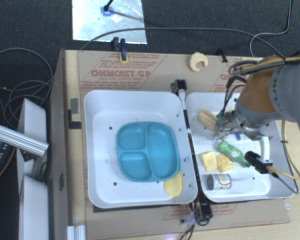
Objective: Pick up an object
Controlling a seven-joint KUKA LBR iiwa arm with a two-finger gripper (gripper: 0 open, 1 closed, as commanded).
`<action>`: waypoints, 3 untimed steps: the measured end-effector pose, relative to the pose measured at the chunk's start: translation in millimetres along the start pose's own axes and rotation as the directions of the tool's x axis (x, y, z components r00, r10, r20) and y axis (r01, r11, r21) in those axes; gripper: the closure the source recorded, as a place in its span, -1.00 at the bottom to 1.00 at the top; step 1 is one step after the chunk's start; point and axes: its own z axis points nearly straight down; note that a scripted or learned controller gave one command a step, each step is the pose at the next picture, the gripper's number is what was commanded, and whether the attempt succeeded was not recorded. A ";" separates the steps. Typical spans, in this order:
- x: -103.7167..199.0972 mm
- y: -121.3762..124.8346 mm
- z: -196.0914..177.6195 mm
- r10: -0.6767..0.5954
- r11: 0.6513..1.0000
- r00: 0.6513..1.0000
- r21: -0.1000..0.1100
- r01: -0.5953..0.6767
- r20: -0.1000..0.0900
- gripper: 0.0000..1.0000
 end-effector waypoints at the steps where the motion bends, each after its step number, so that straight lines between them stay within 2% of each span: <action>1: 0.2 -0.1 0.2 0.000 1.000 1.000 0.000 0.000 0.000 -1.00; 2: -10.7 -54.6 10.8 0.003 1.000 1.000 0.003 -0.003 -0.001 -1.00; 3: -47.3 -64.6 10.6 0.003 1.000 1.000 0.002 -0.003 0.000 -1.00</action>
